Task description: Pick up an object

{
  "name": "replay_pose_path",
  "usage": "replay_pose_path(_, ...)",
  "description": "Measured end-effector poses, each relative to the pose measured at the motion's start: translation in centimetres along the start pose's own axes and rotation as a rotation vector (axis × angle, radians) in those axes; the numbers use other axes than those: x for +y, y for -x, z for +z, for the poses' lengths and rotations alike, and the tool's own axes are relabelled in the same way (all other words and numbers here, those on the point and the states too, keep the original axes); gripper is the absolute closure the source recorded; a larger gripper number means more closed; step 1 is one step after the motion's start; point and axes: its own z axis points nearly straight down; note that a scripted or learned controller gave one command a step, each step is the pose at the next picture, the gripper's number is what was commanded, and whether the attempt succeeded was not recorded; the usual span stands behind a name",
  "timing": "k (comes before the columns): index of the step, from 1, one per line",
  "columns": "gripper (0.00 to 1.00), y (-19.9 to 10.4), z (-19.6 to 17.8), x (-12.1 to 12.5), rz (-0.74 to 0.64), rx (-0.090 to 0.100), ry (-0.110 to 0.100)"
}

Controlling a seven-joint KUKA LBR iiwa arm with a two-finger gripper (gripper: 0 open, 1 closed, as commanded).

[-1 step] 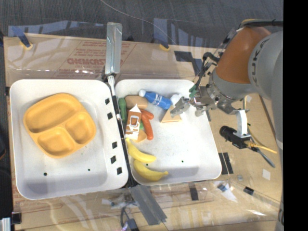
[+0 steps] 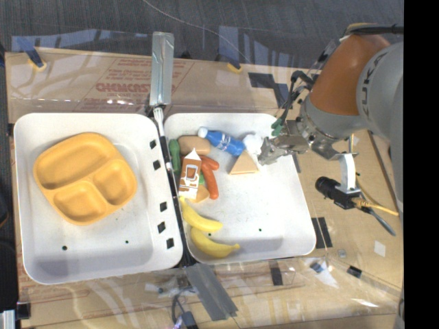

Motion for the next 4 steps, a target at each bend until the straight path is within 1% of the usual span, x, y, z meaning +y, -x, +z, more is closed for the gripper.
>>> replay_pose_path(1,0.00,0.0,0.0,0.0,0.000,0.000,0.000)
replay_pose_path(2,0.00,3.3,13.3,-0.9,0.006,-0.002,0.006)
replay_pose_path(3,0.00,3.0,13.4,4.7,0.634,0.004,0.003)
replay_pose_path(4,0.00,-5.5,13.5,5.6,0.498,0.002,0.000)
